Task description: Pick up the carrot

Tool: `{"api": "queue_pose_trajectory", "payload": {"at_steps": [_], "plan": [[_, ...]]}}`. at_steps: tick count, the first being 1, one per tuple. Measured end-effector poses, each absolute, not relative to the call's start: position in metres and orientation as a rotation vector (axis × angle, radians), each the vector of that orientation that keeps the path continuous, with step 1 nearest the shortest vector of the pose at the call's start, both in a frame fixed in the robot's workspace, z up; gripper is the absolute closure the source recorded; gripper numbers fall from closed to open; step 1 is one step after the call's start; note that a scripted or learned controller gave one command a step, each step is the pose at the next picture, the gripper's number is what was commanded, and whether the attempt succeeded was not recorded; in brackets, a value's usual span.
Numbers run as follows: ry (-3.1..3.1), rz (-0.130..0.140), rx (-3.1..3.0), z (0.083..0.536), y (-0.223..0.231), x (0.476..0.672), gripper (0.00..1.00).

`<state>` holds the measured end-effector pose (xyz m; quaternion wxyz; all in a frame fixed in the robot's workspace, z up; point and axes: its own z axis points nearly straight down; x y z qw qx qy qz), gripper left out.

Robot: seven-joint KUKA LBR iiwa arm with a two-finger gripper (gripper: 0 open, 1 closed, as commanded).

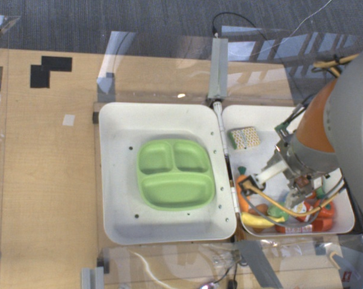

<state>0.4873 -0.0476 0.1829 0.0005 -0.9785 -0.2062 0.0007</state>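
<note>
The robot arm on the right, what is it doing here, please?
The grey KUKA arm with an orange band reaches down into the right white bin, its gripper low over a pile of toy food: an orange carrot, a yellow banana and red pieces. No item is visibly between its fingers. The left white bin holds a green divided plate.

A lime-green divided plate (175, 173) sits in the white left bin (118, 161). In the white right bin (271, 118), a green-and-orange speckled sponge (244, 138), a yellow banana (257, 221), and an orange carrot (244, 203). The surface (43, 191) is tan wood.
</note>
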Motion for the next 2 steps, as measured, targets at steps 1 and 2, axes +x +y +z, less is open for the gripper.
{"api": "queue_pose_trajectory", "payload": {"at_steps": [1,2], "plan": [[-1.156,0.001,-2.920,0.189,-0.014,0.488,0.00],[-1.653,-0.002,-2.673,0.283,0.003,0.518,0.00]]}}
